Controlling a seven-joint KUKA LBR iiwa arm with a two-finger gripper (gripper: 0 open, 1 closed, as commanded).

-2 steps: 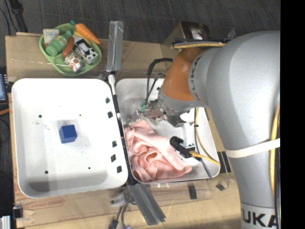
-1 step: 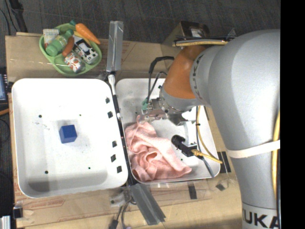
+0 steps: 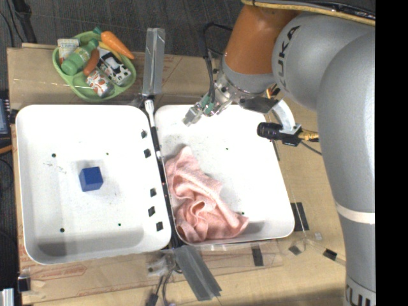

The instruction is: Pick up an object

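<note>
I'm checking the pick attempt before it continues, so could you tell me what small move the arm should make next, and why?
Probably carry the gripper toward the near edge of its bin and lower it onto the pink cloth. The gripper hangs over the far edge of the right bin, apart from the cloth, which lies bunched against the left wall of that bin. The blue cube sits in the other bin, farther off.
</note>
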